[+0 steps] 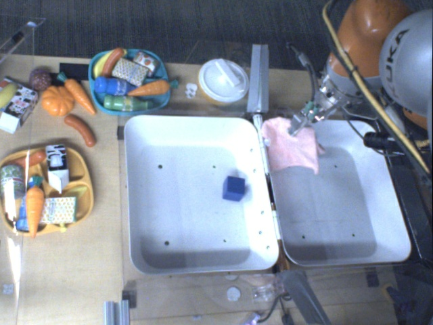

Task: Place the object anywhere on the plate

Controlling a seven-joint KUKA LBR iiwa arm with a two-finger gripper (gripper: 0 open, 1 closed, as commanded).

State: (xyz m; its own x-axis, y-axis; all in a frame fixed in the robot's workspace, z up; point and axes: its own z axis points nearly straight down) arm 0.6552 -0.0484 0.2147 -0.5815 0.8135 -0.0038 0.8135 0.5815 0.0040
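Camera view, starting at the far left: seeing a yellow tray on the bench, carrying toy foods and small cartons. Noticing, just behind it, a toy pumpkin and a toy sausage lying loose on the wood. Moving right along the back edge, passing a blue bowl heaped with more toy foods, then a round white lidded dish sitting apart from both bins.

Coming forward to the left bin, finding a blue cube resting alone near its middle, slightly toward the right wall.

Crossing into the right bin, finding a pink cloth bunched in the back left corner, pressing against the wall shared with the left bin.

Reaching the gripper, hanging right at the cloth's upper edge and touching or nearly touching it. Being unable to tell how wide the tool is standing, or whether any fabric is actually being pinched.

Ending at the grey arm with its orange band, leaning in from the upper right.
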